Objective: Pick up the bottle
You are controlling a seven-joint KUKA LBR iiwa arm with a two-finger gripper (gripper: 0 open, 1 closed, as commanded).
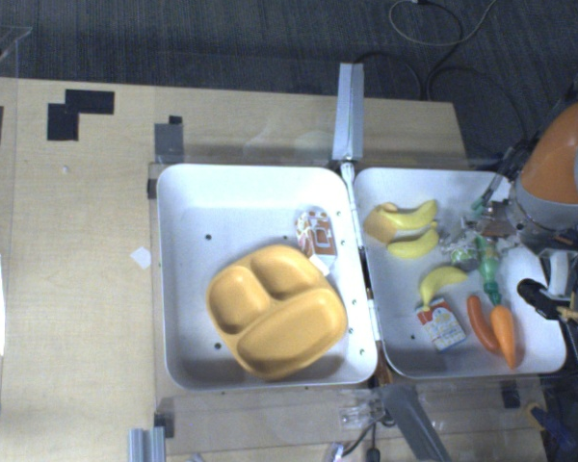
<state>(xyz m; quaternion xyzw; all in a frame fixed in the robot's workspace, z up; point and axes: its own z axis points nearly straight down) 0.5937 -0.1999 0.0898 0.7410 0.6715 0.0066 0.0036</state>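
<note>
1. Camera view, from above: you see two shallow white bins side by side on the pale wooden counter [77, 287], the left white bin [183, 354] and the right white bin [549, 354] parted by a grey metal rail [350, 114].
2. In the left bin, a yellow plastic divided tray [275, 310] lies near the front, and a small brown-and-white printed packet [315, 233] sits by the right wall, just behind the tray.
3. In the right bin, three yellow toy bananas [405, 221] lie from back-left toward the middle. A small red-and-white carton [442, 322] rests just in front of the nearest banana, and two orange carrots [492, 330] lie side by side toward the front right.
4. Your target, the clear plastic bottle with green parts [486, 266], lies near the right bin's right side, between the bananas and the carrots.
5. The grey arm with the orange band [559, 166] reaches in from the right, and the gripper [489, 221] hangs just above the bottle's far end. You cannot tell whether its fingers are apart or together, or whether they touch the bottle.
</note>
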